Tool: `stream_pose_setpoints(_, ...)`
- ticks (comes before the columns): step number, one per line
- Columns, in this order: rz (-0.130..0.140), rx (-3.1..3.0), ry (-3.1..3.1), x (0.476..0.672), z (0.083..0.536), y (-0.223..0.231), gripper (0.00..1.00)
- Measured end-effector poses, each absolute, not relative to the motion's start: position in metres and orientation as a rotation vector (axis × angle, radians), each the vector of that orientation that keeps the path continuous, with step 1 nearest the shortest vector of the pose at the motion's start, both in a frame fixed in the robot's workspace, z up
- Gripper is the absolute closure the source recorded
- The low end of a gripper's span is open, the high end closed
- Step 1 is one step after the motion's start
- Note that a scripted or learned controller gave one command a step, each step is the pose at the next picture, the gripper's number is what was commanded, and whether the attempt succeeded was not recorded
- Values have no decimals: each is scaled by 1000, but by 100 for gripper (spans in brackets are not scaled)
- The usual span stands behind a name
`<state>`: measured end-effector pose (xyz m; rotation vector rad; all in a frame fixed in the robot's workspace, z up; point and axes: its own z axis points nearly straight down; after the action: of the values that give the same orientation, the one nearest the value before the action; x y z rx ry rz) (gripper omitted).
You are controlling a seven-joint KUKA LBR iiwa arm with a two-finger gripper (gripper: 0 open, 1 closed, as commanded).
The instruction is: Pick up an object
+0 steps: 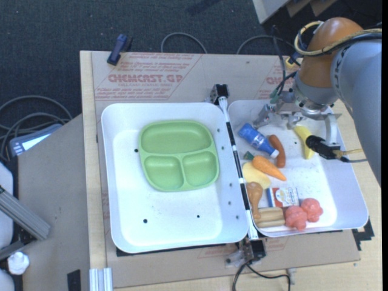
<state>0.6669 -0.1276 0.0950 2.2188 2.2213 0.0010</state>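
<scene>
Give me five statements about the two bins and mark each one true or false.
1. The green tray lies in the left bin. True.
2. The carrot lies on the green tray. False: it lies in the right bin.
3. The blue bottle is in the right bin. True.
4. The gripper hangs over the left bin. False: it is over the right bin's far end.
5. The green tray has three compartments. True.

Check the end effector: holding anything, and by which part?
Cannot tell. The end effector sits low at the right bin's far end, beside a yellow item; no object visibly between its fingers.
</scene>
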Motion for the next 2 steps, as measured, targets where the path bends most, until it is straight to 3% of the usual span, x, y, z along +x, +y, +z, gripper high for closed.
stream_pose_setpoints(1, -1, 2222, 2221, 605, 84, -128, 0)
stream_pose_setpoints(2, 2, 2222, 2218, 606, 95, -128, 100)
